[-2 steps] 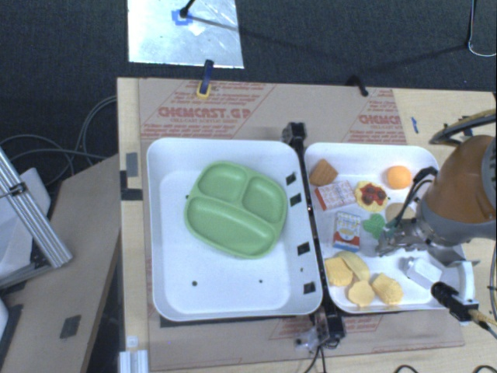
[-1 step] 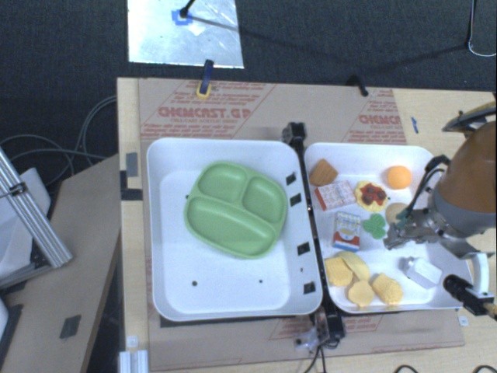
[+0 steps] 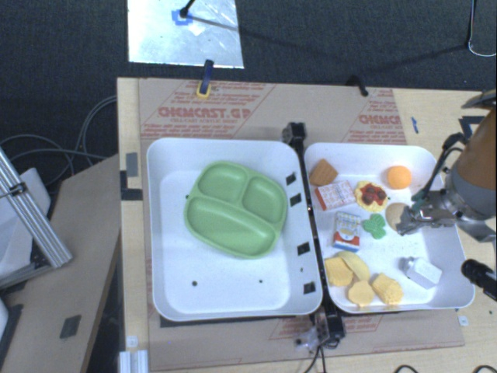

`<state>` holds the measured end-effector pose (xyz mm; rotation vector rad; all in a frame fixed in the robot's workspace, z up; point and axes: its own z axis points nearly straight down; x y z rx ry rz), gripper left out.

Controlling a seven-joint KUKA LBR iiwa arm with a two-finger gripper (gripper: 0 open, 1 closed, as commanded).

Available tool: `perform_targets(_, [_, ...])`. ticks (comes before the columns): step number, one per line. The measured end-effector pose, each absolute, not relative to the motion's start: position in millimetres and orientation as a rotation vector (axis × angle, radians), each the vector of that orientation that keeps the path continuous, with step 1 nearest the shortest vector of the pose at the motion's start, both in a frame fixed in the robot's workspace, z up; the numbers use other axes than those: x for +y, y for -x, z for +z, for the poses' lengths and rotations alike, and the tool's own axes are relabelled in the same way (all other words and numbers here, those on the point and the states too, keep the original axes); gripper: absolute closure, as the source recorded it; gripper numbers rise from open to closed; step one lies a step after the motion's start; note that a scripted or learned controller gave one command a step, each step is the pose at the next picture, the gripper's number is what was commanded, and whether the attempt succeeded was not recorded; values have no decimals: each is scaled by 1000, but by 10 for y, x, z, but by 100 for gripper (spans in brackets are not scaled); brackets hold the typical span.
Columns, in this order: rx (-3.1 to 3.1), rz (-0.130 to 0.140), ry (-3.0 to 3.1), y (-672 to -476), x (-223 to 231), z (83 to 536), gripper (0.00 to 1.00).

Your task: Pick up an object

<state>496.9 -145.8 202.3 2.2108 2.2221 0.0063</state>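
The left white bin (image 3: 167, 286) filled the middle of the frame and held a green divided plate (image 3: 235, 208), while the right white bin (image 3: 446, 264) beside it carried the small items. The grey arm (image 3: 475, 179) reached in from the right edge, its gripper (image 3: 407, 221) low over the right bin's centre-right, whether open or closed could not be told. Around it lay an orange ball (image 3: 398, 176) above, a green toy (image 3: 377, 226) just left, a red-and-white packet (image 3: 334, 196) further left, yellow pieces (image 3: 361, 280) along the lower edge, and a small white-grey block (image 3: 420, 271) below.

Slanted overhead view of both bins (image 3: 233, 150)
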Motion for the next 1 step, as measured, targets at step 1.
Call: perform_targets(1, [2224,4,-2212,-4985,-1459,2256,100])
